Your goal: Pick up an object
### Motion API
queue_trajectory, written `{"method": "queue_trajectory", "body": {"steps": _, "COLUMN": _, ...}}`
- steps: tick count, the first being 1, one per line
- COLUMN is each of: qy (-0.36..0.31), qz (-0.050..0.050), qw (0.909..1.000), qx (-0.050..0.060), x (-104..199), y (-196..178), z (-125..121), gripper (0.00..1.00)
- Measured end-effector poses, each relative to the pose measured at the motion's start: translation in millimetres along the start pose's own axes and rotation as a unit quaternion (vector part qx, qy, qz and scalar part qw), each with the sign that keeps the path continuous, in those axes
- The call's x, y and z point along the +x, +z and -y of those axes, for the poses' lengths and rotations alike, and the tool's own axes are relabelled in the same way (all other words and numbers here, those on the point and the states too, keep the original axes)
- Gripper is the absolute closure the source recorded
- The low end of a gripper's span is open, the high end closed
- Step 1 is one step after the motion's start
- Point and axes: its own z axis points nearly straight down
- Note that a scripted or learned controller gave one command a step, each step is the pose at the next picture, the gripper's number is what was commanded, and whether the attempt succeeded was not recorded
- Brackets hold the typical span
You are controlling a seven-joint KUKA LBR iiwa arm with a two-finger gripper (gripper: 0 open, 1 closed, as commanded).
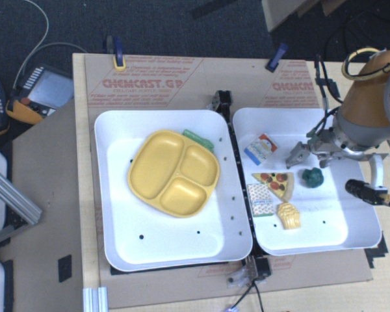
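In the right bin [331,236] lie several small items: a dark green round lump [312,177], a pizza-slice toy [276,183], a blue, red and white packet [260,148], a patterned flat packet [260,200] and a yellow toy [288,215]. My gripper [310,158] hangs over the bin's upper right part, just above the green lump and right of the blue, red and white packet. Its two grey fingers stand spread apart, open, and nothing sits between them.
The left bin [117,194] holds a yellow divided plate [174,173] with a green piece [199,139] peeking out behind it. The arm's orange band [367,99] and grey wrist cover the right bin's far right corner. Clamps [119,62] grip the board's back edge.
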Motion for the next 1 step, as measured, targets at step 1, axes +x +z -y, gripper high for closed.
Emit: {"method": "queue_trajectory", "body": {"steps": 1, "qy": 0.0, "qz": 0.001, "qw": 1.0, "qx": -0.004, "x": -0.6, "y": -13.9, "z": -1.9, "gripper": 1.0}}
